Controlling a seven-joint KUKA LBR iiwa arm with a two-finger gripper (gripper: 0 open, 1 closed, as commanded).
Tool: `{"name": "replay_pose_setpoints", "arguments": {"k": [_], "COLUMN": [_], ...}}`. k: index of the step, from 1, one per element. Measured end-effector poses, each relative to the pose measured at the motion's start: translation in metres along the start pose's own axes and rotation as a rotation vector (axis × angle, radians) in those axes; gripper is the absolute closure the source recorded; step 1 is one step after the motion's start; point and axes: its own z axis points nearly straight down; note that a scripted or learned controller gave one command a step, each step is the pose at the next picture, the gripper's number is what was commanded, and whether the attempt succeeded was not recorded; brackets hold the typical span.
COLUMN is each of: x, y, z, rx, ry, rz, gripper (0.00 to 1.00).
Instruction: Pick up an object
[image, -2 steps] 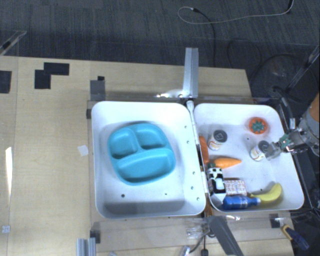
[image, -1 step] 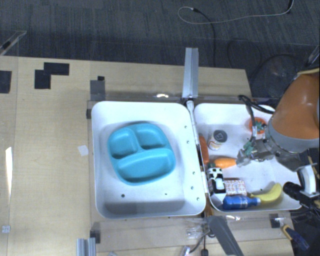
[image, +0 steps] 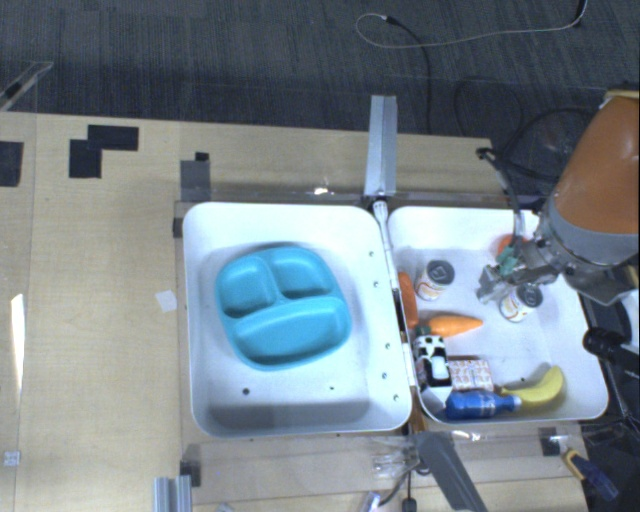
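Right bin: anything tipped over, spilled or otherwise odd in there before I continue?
Nothing spilled. The right bin is cluttered: banana, blue bottle and snack packet are crowded at its near edge, an orange carrot lies loose mid-bin. The tool hovers over small jars.

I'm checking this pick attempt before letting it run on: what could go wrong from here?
The gripper hangs over the right bin among small jars; closing here may catch nothing or tip one over. The carrot, banana and blue bottle lie crowded near the front, so a descent there could nudge neighbours instead of gripping one cleanly.
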Motion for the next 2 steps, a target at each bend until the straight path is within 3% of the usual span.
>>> {"name": "replay_pose_setpoints", "arguments": {"k": [1, 2], "x": [-0.020, 0.004], "y": [-0.022, -0.016], "z": [0.059, 0.061], "rx": [0.003, 0.002], "ry": [0.000, 0.001], "rz": [0.112, -0.003], "gripper": [1.00, 1.00]}}
